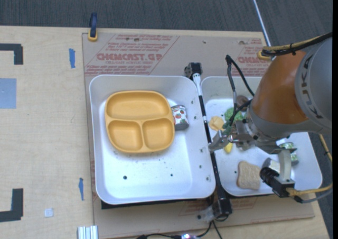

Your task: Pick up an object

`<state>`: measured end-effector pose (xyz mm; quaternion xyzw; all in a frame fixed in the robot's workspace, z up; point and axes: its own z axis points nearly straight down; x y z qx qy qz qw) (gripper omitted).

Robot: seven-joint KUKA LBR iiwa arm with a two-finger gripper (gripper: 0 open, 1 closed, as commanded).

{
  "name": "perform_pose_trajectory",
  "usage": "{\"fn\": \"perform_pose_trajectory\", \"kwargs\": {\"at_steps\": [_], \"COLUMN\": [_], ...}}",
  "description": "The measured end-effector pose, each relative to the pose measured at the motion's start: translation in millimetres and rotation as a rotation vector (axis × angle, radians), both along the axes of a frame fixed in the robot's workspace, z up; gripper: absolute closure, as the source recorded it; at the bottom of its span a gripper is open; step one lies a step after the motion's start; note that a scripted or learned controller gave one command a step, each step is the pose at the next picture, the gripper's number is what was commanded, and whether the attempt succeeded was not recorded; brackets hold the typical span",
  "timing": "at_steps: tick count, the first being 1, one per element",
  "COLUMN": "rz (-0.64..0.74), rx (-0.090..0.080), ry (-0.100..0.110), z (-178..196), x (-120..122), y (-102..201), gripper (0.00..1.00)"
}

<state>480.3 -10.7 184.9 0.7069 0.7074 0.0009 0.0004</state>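
A: Where's the arm?
B: Over the right bin, in from the right. Tool sits low near the divider, w/ a yellow bit right at its tip.
A: Clamped on it?
B: Can't tell, too small.
A: Other stuff?
B: Bread slice at the front, a yellow piece and green item behind. Left bin has a yellow tray, small can touching its right edge.

Even, bright overhead light falls on my bench; the left bin shows soft sheen, no harsh glare. My orange band casts faint shadow below it. Focus is slightly soft throughout.
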Motion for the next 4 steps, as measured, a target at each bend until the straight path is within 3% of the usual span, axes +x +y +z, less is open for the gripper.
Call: {"fn": "perform_pose_trajectory", "kwargs": {"at_steps": [1,2,3,4], "rz": [0.0,-0.002,0.0,-0.001], "rx": [0.0,-0.001,0.001,-0.002], "ry": [0.0,0.003,0.001,-0.007], "z": [0.0,-62.6,-98.2,-87.2], "x": [0.0,-1.3,-0.3,1.8], "y": [0.0,-82.9,-80.7,-81.3], "gripper": [0.0,0.0,0.0,1.0]}}
